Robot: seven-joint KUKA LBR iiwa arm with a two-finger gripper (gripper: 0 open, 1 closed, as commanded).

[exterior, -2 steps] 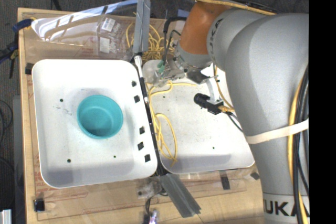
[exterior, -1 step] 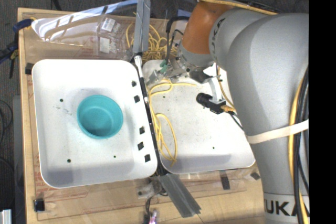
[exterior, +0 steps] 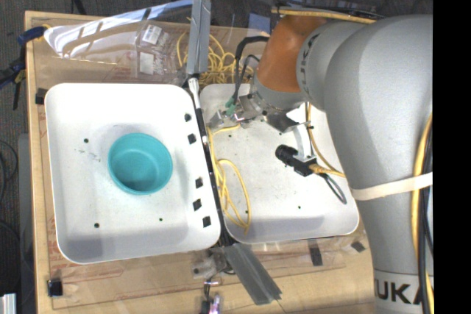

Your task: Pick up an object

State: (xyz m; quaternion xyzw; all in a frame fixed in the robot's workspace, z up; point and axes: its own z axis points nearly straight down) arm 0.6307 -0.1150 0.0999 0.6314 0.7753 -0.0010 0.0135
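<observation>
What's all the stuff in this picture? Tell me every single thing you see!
bench: one, pale wood, under everything
bins: two, white, side by side on the bench; left bin, right bin
bowl: one, teal, in the left bin
plastic sheet: one, clear, behind the left bin
cable: one tangle, yellow, behind the bins
arm: one, grey with an orange band, reaching from the right over the right bin
gripper: one, at the right bin's far left corner

The teal bowl (exterior: 140, 162) sits mid left bin (exterior: 73, 103), open floor all around.
</observation>
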